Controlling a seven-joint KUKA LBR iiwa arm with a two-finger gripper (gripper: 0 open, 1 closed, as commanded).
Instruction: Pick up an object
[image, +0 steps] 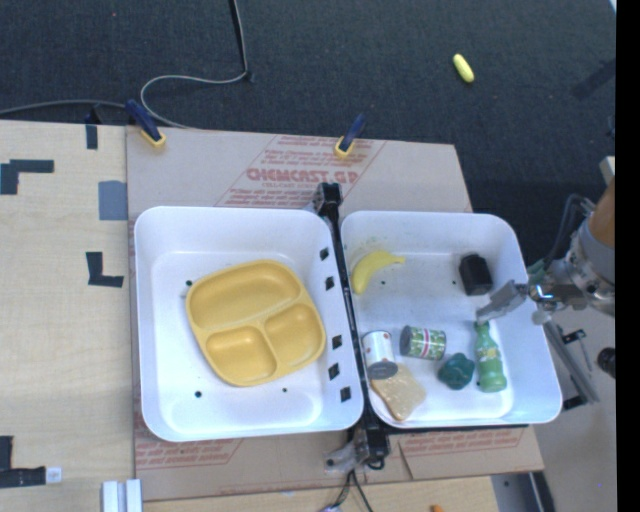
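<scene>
While the yellow tray sits alone in the left bin, the banana, cans and green bottle wait untouched in the right bin. The gripper hovers above them; I can't tell its spread. Next: descend.

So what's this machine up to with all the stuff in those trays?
It's a robot arm meant to pick something out of the right bin. Its gripper is over that bin's right side, just above a green bottle and near a black block, holding nothing yet. Also in there: a banana, two cans, a teal lump and a piece of bread. The left bin has a yellow divided plate.
</scene>
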